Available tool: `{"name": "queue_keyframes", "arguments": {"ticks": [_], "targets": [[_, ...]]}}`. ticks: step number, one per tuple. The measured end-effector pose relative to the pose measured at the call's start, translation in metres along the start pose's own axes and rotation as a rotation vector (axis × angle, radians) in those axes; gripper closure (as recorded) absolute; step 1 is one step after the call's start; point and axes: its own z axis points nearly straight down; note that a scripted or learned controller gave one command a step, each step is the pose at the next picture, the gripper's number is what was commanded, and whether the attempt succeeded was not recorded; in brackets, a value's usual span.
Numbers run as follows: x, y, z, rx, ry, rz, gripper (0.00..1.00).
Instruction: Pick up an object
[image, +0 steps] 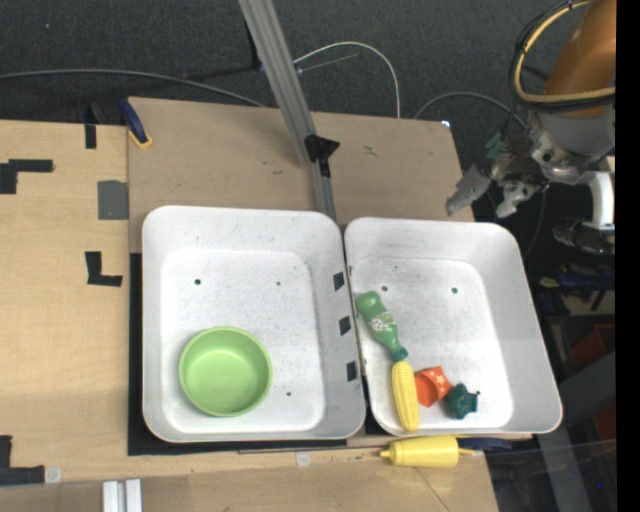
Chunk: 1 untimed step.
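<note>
Currently the fingers (490, 192) hang spread, gripping nothing; best drop squarely over the green bottle (380, 322) well below-left of them.

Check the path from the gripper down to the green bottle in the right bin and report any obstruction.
Nothing visible blocks it. The gripper hangs above the right bin's far right corner, and bare bin floor lies between it and the green bottle. The yellow corn touches the bottle's lower end, on its far side.
</note>
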Motion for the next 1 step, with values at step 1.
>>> {"name": "queue_keyframes", "arguments": {"ticks": [1], "targets": [[-0.0001,0.0000,0.0000,0.000,0.000,0.000,0.00]]}}
